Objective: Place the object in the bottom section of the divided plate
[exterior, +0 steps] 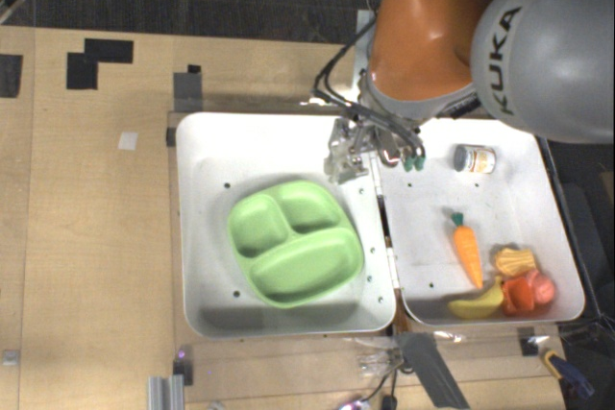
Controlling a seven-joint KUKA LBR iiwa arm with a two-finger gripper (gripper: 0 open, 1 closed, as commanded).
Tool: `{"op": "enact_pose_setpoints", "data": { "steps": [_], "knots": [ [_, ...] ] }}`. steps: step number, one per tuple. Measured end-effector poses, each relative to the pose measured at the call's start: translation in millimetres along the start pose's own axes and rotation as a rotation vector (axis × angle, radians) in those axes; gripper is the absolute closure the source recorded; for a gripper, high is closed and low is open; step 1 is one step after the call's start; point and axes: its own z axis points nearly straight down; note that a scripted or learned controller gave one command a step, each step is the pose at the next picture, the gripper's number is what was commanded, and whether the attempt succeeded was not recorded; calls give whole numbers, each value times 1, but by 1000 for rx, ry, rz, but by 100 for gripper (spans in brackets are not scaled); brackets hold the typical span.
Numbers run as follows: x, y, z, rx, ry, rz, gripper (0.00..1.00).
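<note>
- The green divided plate (296, 243) lies in the left bin (202, 206) and serves as the landmark here; its 1 large section faces the lower edge of the view, with 2 smaller sections above it
- The gripper (351, 154) hangs just above and right of the plate's upper right corner, over the seam where the 2 bins meet, under the arm's orange band (423, 34)
- Whether its fingers are spread or pressed together I cannot tell: the metal tip is small and cluttered, and nothing can be made out between the fingers
- The candidate objects all sit right of the plate in the right bin (548, 197): a carrot (467, 250), a banana (478, 302), a red toy (527, 291), a small yellow piece (514, 259) and a little can (474, 158)
- The task does not say which one is meant, so I judge the pick is not yet made
- The relation that matters: every object lies right of the plate, on the far side of the gripper from it, so a pick would go rightward and the placing leftward and down the view
- The carrot's long axis runs roughly up and down the view, leaf end uppermost, about level with the plate's middle
- The can is the object nearest the gripper; the banana and red toy are farthest, near the right bin's lower corner
</note>
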Motion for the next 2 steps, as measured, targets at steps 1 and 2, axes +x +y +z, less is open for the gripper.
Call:
{"op": "enact_pose_setpoints", "data": {
  "steps": [1, 2],
  "knots": [
    [-41, 47, -41, 0, -2, -76, 100],
    [-64, 84, 38, -2, 0, -304, 100]
  ]
}}
